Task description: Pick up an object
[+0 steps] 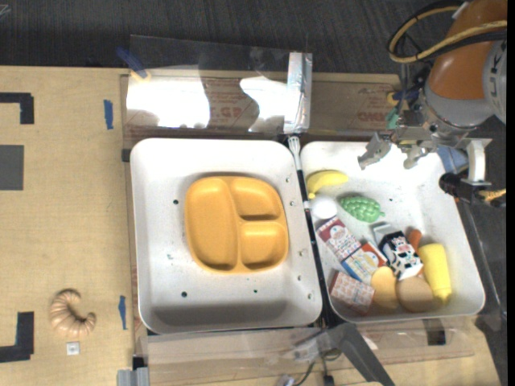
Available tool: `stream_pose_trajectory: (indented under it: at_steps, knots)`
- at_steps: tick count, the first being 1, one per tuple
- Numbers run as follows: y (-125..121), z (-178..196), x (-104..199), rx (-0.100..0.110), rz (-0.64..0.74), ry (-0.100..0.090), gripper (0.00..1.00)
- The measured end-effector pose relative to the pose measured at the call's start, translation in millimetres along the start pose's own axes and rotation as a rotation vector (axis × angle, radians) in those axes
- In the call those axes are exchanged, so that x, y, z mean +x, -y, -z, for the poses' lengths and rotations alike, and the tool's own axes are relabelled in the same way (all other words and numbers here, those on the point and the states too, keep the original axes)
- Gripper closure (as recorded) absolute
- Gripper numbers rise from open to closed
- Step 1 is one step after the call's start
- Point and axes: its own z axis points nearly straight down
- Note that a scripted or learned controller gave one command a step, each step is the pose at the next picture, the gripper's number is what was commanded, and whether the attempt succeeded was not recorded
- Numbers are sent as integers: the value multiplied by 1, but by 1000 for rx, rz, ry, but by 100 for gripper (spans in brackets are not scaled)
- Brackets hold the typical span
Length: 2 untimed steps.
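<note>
We note the arm cut off right of the right bin, its gripper spread and unladen, one banana half-hidden, one tray left.

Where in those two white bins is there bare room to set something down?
Right bin: bare floor at the far right, between the green bumpy toy and the right wall. Its near half is crowded. Left bin: just a margin around the yellow tray.

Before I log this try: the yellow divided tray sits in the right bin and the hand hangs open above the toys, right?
Not quite. In the camera view the yellow divided tray sits in the left bin. The hand does hang open above the toys.
</note>
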Motion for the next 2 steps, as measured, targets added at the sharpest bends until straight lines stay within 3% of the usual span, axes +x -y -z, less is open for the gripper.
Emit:
stream_pose_trajectory:
  at_steps: [1, 2]
  knots:
    - [50, -108, 8, 7, 100, -1, 0]
    - [46, -93, 8, -5, 99, 1, 100]
